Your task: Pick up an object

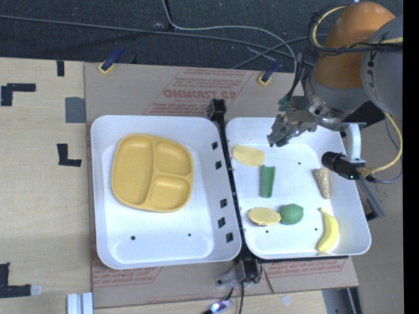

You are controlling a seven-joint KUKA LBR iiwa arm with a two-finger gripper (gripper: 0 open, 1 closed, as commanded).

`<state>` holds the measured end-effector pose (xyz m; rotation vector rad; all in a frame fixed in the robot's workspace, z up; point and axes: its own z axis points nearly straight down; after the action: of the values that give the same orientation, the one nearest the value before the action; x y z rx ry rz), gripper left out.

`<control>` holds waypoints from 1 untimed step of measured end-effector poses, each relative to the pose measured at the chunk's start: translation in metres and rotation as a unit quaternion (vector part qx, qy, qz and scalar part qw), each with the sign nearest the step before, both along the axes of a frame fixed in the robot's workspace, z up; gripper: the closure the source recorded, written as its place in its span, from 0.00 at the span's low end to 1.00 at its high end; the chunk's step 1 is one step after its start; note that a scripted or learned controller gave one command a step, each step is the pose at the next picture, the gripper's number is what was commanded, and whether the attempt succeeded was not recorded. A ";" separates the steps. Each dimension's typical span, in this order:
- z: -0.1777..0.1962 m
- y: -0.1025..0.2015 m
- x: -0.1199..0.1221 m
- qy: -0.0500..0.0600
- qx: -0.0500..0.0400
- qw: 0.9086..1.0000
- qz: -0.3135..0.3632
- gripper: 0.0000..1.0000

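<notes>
The right bin point(340, 244) holds several small objects: a pale yellow oval piece point(248, 155) at its upper left, a green cylinder point(267, 180) below it, a yellow disc point(264, 216), a green round piece point(291, 213), a banana point(328, 231) at the lower right and a tan cone-shaped piece point(323, 182) on the right side. My gripper point(279, 136) hangs over the upper part of this bin, up and to the right of the pale yellow oval. Nothing shows between its dark fingers.
The left bin point(157, 241) holds a yellow divided plate point(152, 172). A black divider point(226, 175) runs between the bins. Cables point(216, 38) cross the dark surface behind the bench. A black fitting point(337, 163) juts over the right bin's right side.
</notes>
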<state>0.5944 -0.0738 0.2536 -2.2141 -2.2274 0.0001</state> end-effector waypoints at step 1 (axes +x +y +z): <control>-0.018 0.057 -0.002 0.001 0.000 1.000 0.000 1.00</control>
<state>0.5929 -0.0170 0.2354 -2.2136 -2.2261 0.0027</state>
